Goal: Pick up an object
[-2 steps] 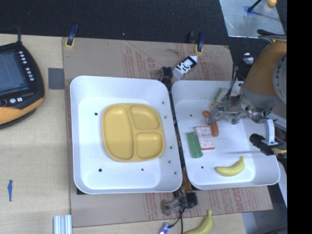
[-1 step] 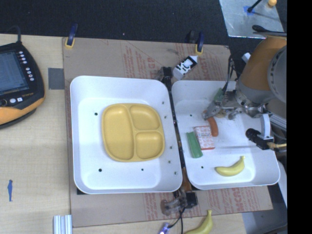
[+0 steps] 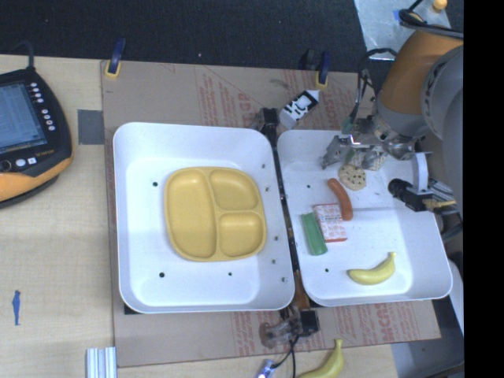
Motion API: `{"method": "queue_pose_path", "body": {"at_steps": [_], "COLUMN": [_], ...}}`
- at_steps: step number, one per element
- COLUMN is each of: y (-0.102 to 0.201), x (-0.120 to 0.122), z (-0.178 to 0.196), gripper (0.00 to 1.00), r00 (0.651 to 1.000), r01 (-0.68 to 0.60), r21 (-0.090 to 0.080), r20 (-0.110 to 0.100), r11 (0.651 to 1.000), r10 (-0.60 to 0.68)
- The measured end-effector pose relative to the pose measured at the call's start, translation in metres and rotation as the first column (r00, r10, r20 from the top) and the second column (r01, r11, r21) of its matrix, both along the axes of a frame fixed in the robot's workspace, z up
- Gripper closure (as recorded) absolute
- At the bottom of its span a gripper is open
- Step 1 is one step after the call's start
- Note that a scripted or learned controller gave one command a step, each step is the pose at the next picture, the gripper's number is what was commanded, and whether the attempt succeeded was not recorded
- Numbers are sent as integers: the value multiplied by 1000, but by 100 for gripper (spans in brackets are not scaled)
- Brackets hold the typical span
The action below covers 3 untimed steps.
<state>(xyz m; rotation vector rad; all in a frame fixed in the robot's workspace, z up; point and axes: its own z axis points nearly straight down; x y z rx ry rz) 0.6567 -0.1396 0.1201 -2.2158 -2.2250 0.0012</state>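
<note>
Your metal two-finger gripper (image 3: 352, 154) sits low over the back of the right shallow white bin (image 3: 417, 286), right above the round speckled brown cookie (image 3: 353, 178); you cannot tell from this angle how its jaws stand, and nothing shows held in them. Just in front of the cookie lies the reddish-orange sausage (image 3: 340, 198), then the small red-and-white packet (image 3: 329, 221) touching the flat green bar (image 3: 313, 233). The yellow banana (image 3: 372, 271) rests near the bin's front edge. Your left white bin (image 3: 138, 282) holds the yellow three-compartment plastic plate (image 3: 214, 213). A second yellow banana (image 3: 329, 362) lies on the cardboard sheet (image 3: 197, 93) below the bins.
</note>
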Motion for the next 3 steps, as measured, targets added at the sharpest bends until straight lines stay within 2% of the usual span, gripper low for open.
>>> {"method": "queue_pose_path", "body": {"at_steps": [1,2,3], "y": [23,-11,-8], "x": [-26,-39,-56], "z": [-6,-28,-29], "gripper": [0,0,0], "r00": [1000,1000,1000], "r01": [-3,1,0], "r21": [-1,-1,-1], "r20": [-3,-4,-4], "r11": [1000,1000,1000], "r10": [3,-1,0]}}
